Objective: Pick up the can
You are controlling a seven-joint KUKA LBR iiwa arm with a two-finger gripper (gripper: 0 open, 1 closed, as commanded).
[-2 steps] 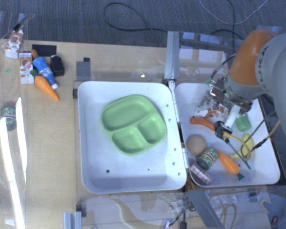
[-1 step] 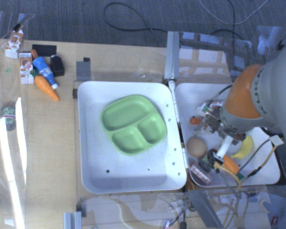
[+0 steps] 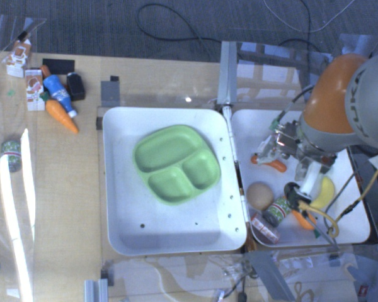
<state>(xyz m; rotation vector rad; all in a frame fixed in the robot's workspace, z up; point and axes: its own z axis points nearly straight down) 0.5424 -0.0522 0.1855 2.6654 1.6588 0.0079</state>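
Lying tilted, can [image 3: 276, 211] pointing lower-left

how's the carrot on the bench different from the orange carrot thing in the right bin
The bench carrot lies in the open on bare wood at the far left, beside a blue bottle; the bin carrot sits in the right bin, crowded against a banana and partly covered by the arm. The bench carrot shows whole, tapering to a point; the bin carrot shows only a short part. Both are orange and lie at a slant.
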